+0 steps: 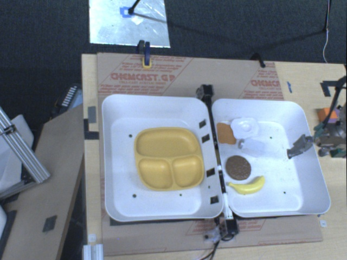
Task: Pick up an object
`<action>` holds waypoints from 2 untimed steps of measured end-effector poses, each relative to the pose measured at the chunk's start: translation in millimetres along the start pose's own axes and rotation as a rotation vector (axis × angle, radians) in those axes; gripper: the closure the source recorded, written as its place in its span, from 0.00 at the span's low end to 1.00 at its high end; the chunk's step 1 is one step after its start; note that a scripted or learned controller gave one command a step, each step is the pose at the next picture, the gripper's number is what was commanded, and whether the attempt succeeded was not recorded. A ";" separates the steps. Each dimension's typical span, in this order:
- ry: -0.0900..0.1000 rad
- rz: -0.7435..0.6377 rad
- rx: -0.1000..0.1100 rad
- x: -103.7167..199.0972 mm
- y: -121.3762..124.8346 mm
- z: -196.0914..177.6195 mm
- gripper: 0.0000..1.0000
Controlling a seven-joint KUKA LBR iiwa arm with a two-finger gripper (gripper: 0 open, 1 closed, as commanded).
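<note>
Bright, even light from above; the white bins (162, 104) nearly wash out, shadows stay soft, glare on the foil sheet (129, 15), whole frame slightly soft and grainy.

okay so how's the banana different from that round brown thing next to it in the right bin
The banana is yellow, the round brown piece dark and speckled. The banana is long and curved; the brown piece is a flat-looking disc. The banana lies nearer the bin's front edge, the disc just behind it. Both rest in the right bin, close to the divider, apart from the gripper.
</note>
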State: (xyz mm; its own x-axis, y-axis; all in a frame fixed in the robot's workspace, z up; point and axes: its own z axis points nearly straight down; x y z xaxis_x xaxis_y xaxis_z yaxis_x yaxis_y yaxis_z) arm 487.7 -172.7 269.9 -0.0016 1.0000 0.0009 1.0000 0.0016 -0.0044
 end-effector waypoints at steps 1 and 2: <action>-0.002 -0.002 -0.006 0.1 1.3 -2.7 0.00; -0.001 0.001 -0.003 -2.5 1.2 39.2 0.00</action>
State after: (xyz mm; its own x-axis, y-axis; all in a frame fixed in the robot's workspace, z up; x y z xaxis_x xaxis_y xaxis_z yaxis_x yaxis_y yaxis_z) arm 488.7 -175.1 230.7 -0.0010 1.0000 0.0002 1.0000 0.0010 -0.0015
